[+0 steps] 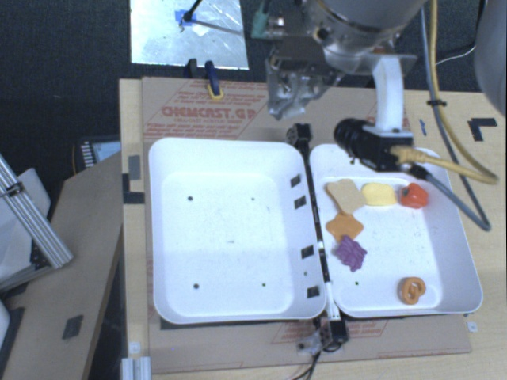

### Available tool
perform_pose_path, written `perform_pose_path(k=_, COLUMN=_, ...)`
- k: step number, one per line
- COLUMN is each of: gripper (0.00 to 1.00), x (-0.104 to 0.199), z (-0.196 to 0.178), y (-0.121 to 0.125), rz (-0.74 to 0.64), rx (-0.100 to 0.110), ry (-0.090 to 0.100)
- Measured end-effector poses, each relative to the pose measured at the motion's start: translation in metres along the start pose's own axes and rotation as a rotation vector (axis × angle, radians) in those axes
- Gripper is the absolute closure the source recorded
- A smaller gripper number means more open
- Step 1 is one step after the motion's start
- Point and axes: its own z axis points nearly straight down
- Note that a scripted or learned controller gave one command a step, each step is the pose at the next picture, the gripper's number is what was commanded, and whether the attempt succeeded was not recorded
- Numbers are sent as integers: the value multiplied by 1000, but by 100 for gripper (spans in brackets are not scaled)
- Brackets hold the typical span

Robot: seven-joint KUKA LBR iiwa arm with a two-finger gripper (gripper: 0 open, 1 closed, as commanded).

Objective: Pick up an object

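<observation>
From the one camera above the counter, the grey arm's metal two-finger gripper [291,101] hung over the far edge of the cardboard sheet, just beyond the seam between the two shallow white bins, and well above them. Whether its jaws stood apart or together I could not tell; the grey metal there blurred into one mass, and nothing showed between them.

The candidates for picking all lay in the right-hand white bin [455,248]: a pale tan bread-shaped piece [344,194] touching a yellow block [379,194], a red tomato-like piece [413,195] just beside that, an orange flat wedge [344,227] touching the tan piece's near edge, a purple knobbly cluster [350,252] just below it, and a small brown pretzel-shaped ring [411,290] apart near the front. The left-hand white bin [162,236] sat beside it.

The risk, as I judged it, lay in that crowding: a descent onto the tan, yellow and orange pieces could catch two at once or nudge one aside. The flat pieces probably offered little to pinch. A descent close to the dark hinge strip [313,212] between the bins might strike the rim instead.
</observation>
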Motion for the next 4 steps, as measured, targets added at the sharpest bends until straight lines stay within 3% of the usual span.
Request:
perform_pose_path(k=1, gripper=0, x=0, z=0, y=0, rz=-1, rx=1, ry=0)
perform_pose_path(k=4, gripper=0, x=0, z=0, y=0, rz=-1, rx=1, ry=0)
